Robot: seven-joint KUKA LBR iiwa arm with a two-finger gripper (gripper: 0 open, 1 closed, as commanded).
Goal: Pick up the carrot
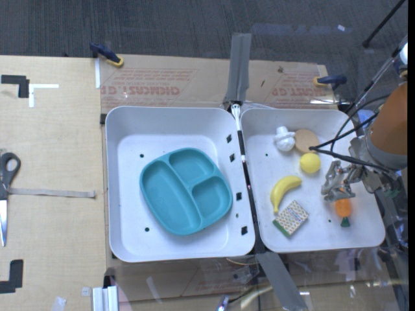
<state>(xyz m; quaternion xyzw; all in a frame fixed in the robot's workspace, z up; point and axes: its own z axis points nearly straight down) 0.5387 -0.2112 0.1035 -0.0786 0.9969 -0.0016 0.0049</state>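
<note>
Gripper [336, 188] hovers just above carrot [342, 208].

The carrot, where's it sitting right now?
The carrot lies in the right-hand bin, near its right wall, just below the gripper and right of the banana.

A teal divided plate [186, 190] sits alone; banana [284, 189] beside lemon [310, 163].

Small orange carrot [343, 210], seemingly green-tipped, lies near right bin's right wall.
</note>
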